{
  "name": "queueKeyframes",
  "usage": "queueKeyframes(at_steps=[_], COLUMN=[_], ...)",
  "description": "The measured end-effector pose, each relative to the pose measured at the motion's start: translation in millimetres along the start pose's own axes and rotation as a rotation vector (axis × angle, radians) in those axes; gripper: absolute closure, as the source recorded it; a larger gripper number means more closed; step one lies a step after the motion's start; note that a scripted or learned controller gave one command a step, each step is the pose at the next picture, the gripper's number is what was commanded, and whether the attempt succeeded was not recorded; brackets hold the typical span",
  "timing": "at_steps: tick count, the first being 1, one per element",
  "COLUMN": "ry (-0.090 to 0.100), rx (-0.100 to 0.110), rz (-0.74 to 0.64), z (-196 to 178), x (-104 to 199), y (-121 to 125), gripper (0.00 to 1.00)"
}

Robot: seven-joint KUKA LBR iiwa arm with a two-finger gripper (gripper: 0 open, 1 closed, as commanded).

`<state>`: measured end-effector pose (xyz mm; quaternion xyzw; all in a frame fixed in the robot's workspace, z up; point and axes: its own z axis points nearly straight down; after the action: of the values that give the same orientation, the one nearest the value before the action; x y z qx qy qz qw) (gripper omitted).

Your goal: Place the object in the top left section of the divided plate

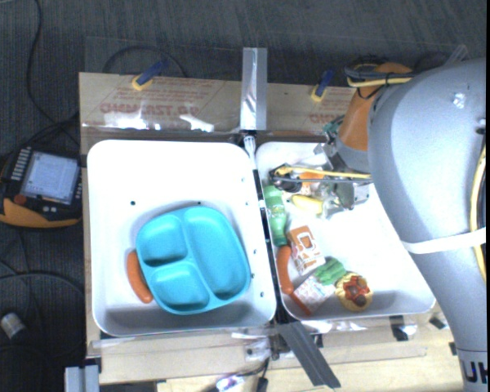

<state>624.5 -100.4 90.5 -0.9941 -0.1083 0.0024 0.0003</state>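
Camera view shows one blue divided plate [193, 258] with three sections, lying in the left white bin [114, 170], toward its front; all three sections look bare. One orange-red sausage [137, 275] lies on the bin floor just beside the plate's left edge, touching or nearly touching it. The right white bin [392, 243] holds the loose things, crowded along its left wall and front: one green packet [275, 211] near the divider, one small white carton with orange print [305, 247] beside it, a second orange-red sausage [284, 269] against the left wall, one green leafy piece [330, 269], one white-and-red box [310, 292] at the front, and one round yellow piece with red on top [354, 291] next to it. Which of these is the task's object cannot be told. The gripper [327, 188] hangs over the back part of the right bin, above one yellowish item [305, 203] and well apart from the plate; whether its claw is released or clenched cannot be told, and nothing is seen held in it. The one grey arm [429, 153] covers the bin's right side. Outside the bins, one handheld pendant with a screen [41, 184] lies on the floor to the left.
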Motion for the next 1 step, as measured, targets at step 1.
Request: queueKeyframes(at_steps=[1], ry=[-0.009], rx=[0.007], rz=[0.012], z=[-4.6], x=[20.8], y=[17.2], gripper=[1.0])
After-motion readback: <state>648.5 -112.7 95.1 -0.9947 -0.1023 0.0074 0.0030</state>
